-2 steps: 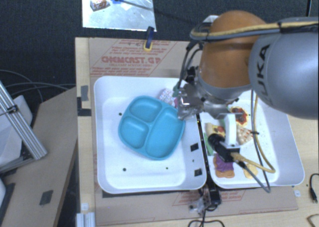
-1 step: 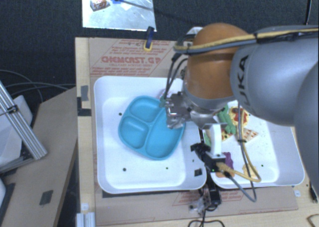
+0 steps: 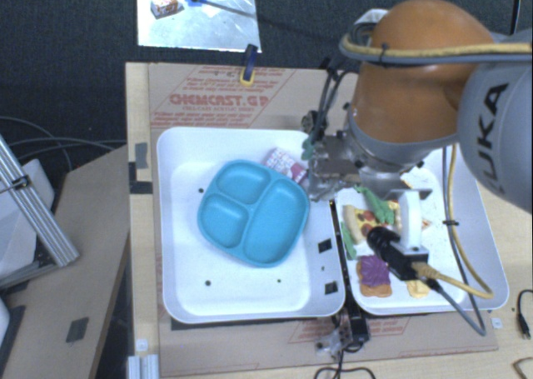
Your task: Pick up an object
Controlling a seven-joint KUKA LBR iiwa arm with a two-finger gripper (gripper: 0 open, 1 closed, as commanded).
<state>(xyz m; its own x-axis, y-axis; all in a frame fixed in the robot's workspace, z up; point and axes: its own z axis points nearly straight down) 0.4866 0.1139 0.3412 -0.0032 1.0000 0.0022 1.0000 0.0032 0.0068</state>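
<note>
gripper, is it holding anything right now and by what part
Cannot tell: the gripper sits low at the seam between the two bins, beside the blue tray, with nothing visibly held.

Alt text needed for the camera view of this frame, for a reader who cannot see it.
A grey-and-orange robot arm reaches in over two white bins. The left bin holds a blue divided plate; the right bin holds small toy food pieces, including a purple one.

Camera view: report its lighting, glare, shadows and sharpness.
Camera view: even, soft lighting; the left white bin looks bright but not blown out; the blue divided plate casts only a faint shadow; strong glare on the shiny sheet at the top; the arm looms large and slightly soft; small items in the right bin are hard to resolve.
</note>
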